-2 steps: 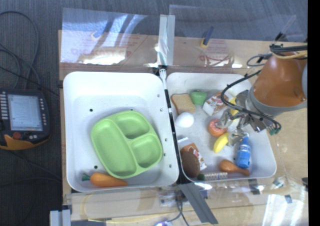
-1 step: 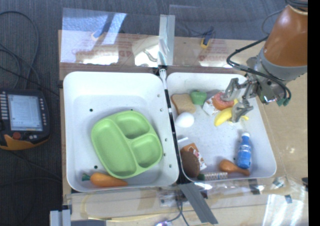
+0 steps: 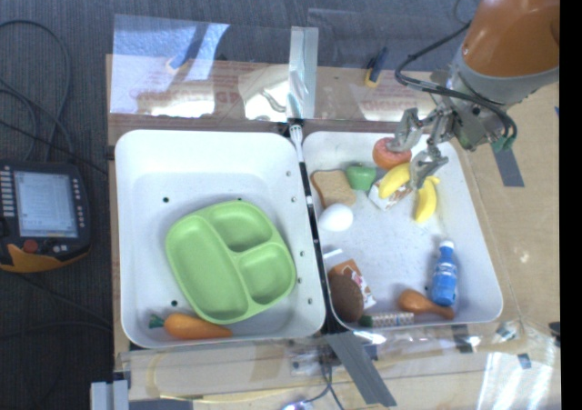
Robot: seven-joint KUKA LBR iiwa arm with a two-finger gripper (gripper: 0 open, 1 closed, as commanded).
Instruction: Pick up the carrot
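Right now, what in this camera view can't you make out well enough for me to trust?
- Orange carrot, left bin: its upper edge is tucked under the green divided plate.
- Tool: its fingers blur against the yellow banana; open or shut unclear.
- Orange tomato-like ball: partly covered by the tool.
- Grey-orange arm: cut off by the top edge.

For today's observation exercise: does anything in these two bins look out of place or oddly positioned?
Yes. The carrot lies in the left bin, wedged beside the green plate, while the gripper hangs over the banana in the right bin.
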